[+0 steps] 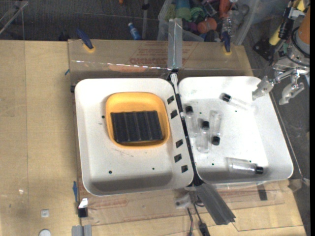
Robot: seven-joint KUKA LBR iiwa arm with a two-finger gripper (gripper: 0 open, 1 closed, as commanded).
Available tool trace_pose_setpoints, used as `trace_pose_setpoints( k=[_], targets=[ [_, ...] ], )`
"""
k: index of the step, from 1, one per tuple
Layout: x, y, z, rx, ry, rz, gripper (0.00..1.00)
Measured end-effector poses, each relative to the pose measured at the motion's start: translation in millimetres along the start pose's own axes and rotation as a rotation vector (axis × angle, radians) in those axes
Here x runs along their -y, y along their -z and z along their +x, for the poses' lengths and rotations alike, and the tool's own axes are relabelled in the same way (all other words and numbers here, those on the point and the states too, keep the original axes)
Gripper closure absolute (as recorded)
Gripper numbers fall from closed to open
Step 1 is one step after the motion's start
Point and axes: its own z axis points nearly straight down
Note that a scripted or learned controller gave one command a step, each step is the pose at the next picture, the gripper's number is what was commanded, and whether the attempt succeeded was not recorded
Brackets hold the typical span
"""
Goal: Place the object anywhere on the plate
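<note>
The gripper (279, 86) is seen at the right bin's (275, 146) upper right rim, fingers spread apart, nothing between them. Clear black-capped vials (243, 166) are scattered in that bin, the nearest one lying crosswise, cap rightward. The yellow plate (136, 101) sits in the left bin (88, 132).

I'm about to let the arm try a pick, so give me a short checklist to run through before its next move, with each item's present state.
1. Plate sits in the left bin: ok.
2. Plate is free to receive: not ok, a dark ribbed block covers most of it.
3. Clear tubes with black caps lie in the right bin: ok.
4. A tube lies apart for an easy grab: ok, the one near the front edge is alone.
5. Gripper is clear of the tubes: ok, at the bin's far right corner.
6. Gripper fingers open: cannot tell.
</note>
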Motion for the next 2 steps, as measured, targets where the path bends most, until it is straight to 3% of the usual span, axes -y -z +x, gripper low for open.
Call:
trace_pose_setpoints(
  k=[1, 2],
  targets=[
    [0, 4, -1, 0.0, 0.148, -0.001, 0.0],
    [-4, 7, -19, 0.001, 0.417, -0.005, 0.0]
  ],
)
